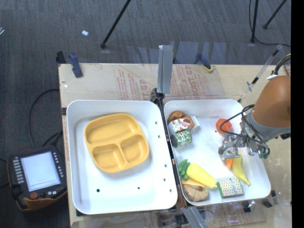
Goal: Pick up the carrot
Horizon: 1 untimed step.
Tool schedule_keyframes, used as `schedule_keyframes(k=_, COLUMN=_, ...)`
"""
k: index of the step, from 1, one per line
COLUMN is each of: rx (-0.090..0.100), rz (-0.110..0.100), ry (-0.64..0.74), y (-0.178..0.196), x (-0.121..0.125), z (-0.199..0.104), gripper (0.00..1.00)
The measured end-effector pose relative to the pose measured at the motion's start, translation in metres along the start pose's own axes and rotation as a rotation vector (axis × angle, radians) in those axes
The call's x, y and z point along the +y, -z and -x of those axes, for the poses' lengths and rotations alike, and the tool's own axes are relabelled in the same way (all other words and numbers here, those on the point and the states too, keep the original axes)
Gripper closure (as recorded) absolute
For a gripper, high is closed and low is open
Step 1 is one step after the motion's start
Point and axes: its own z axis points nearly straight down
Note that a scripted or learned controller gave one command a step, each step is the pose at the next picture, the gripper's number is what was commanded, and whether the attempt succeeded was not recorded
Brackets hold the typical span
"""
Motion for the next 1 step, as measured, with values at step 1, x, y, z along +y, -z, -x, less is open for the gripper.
schedule_keyframes(k=1, rx=-0.014, rz=-0.003, ry=0.190, y=0.0034, x=-0.0028, z=-0.0802, gripper=1.00)
